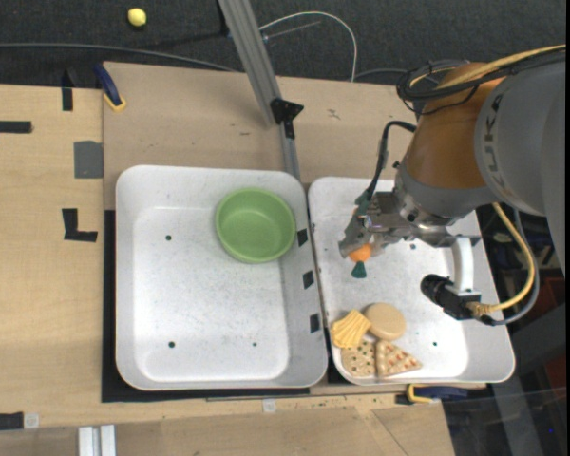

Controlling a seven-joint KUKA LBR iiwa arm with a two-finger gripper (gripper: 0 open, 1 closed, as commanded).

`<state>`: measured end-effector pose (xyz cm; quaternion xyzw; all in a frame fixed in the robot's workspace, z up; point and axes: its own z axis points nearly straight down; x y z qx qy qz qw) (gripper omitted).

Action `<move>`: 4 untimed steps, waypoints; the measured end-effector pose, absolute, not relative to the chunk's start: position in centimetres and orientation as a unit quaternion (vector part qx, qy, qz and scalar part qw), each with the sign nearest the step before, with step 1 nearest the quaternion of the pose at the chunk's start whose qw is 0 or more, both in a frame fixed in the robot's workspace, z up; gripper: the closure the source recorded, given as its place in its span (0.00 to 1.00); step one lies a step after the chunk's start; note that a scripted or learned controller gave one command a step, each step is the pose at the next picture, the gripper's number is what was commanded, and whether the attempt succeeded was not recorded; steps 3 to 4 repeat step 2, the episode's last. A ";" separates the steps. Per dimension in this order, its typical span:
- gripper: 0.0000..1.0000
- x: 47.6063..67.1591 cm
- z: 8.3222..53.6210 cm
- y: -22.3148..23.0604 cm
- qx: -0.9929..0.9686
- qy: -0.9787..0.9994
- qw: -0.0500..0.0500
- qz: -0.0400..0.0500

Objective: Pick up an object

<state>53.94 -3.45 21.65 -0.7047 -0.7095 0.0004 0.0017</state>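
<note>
— Jaws open or closed? Can you see?

— No, I cannot tell. The gripper point(364, 238) points down into the right bin point(486, 373), and its tip is dark and bunched up from this angle.

— Where is the thing it wants?

— Right at the tip. It is a small orange thing point(361, 253), and it looks like it is touching the gripper's end. A little dark green bit point(360, 270) sits just below it, toward the front of the bin.

— Is the orange thing held?

— I can't say. It is at the tip, but I can't see it squeezed between anything.

— Which way does it lie?

— If the orange part and the green bit are one toy, then I think it runs from the back of the bin toward the front. The gripper is over the orange end, not the green end.

— So what matters next?

— I'd say staying right above that orange end. A pinch would best come across the toy, from its left and right sides.

— Anything else close by?

— Some cracker snacks point(372, 342) sit near the front of the same bin, well apart from the tip. A green bowl point(256, 224) is over in the left bin point(138, 274).
</note>
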 end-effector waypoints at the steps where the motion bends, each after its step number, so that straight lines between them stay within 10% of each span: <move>1: 1.00 53.5 22.0 3.0 -0.704 -0.710 0.002 0.000; 4: 1.00 54.1 22.8 8.1 -0.704 -0.710 0.001 0.000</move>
